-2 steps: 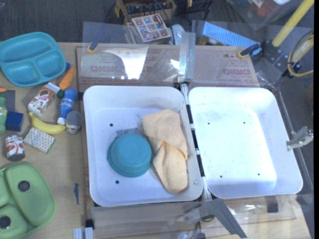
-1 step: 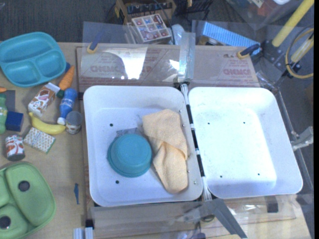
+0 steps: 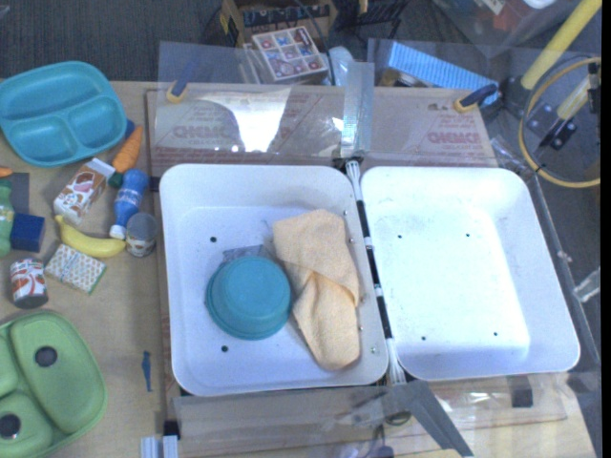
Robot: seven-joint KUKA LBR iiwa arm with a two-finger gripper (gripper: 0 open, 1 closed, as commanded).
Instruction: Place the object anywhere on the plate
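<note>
Bright, even overhead light with strong glare at the back

The clear plastic sheet (image 3: 239, 127) behind the two bins flares white, the right bin (image 3: 458, 208) looks nearly washed out, shadows are faint, and the clutter along the top edge is dim and perhaps slightly soft

left bin (image 3: 181, 256): teal bowl (image 3: 249, 297) upside down, lower centre of frame | yellow cloth (image 3: 323, 284) crumpled, touching bowl's right | right bin (image 3: 535, 256): centre right of frame
</note>
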